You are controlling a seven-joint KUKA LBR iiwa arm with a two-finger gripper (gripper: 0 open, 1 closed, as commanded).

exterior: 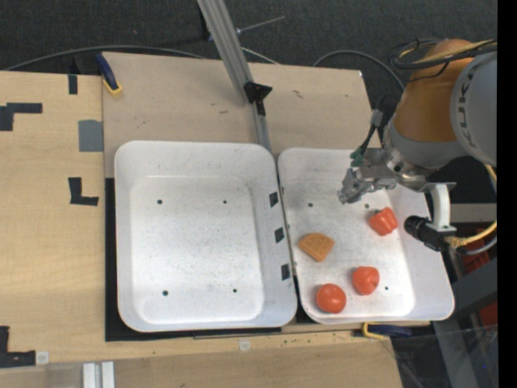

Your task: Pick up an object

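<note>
Pincer (353,191) over right bin (323,168), finger state unclear; nearest object: small orange-red block (383,221), tilted.

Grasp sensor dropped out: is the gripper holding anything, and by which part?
Nothing is held. The gripper hangs over the right bin, apart from the nearest red piece.

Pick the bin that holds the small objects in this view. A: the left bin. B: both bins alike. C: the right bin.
C: the tan waffle-like piece and the three red-orange pieces all lie in the right bin, below the claw.
</note>
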